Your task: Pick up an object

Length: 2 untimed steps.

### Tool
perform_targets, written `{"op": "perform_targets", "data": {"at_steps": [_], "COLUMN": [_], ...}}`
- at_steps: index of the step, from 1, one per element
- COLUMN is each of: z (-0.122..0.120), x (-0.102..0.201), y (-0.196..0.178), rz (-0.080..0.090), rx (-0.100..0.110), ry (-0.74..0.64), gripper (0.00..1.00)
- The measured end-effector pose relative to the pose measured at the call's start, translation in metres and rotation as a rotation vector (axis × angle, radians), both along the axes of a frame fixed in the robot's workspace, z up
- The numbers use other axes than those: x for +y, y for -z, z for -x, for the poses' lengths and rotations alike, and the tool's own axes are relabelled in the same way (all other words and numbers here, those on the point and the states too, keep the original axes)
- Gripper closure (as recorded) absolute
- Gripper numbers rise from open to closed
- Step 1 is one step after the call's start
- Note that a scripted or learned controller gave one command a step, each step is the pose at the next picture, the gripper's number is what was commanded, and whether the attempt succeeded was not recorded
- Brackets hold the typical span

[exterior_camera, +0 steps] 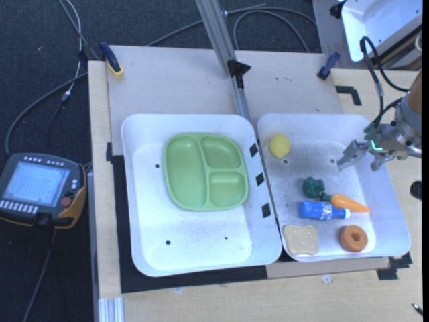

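Observation:
My gripper (364,158) hangs open over the far right part of the right bin (298,127), with nothing between its fingers. Below and left of it lie an orange carrot (350,204) with a dark green top (312,186), a blue bottle (322,211), a brown doughnut (353,238) and a beige slice of bread (301,239). A yellow ball (279,145) rests near the bin's far left corner. All of these lie apart from the gripper.
The left bin (147,233) holds a green divided plate (205,172). A metal pole (216,19) rises from the bench behind the bins. A teach pendant (37,190) lies on the floor at left.

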<state>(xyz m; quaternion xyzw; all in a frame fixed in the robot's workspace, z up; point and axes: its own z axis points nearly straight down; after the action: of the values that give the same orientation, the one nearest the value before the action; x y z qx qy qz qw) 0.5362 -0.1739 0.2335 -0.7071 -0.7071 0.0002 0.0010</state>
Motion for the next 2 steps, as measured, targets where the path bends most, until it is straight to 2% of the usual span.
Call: {"op": "perform_targets", "data": {"at_steps": [1, 2], "z": [0.000, -0.001], "x": [0.000, 0.002], "y": [0.000, 0.062], "rz": [0.000, -0.002], "rx": [-0.001, 0.004], "ry": [0.000, 0.000], "gripper": [0.00, 0.00]}}
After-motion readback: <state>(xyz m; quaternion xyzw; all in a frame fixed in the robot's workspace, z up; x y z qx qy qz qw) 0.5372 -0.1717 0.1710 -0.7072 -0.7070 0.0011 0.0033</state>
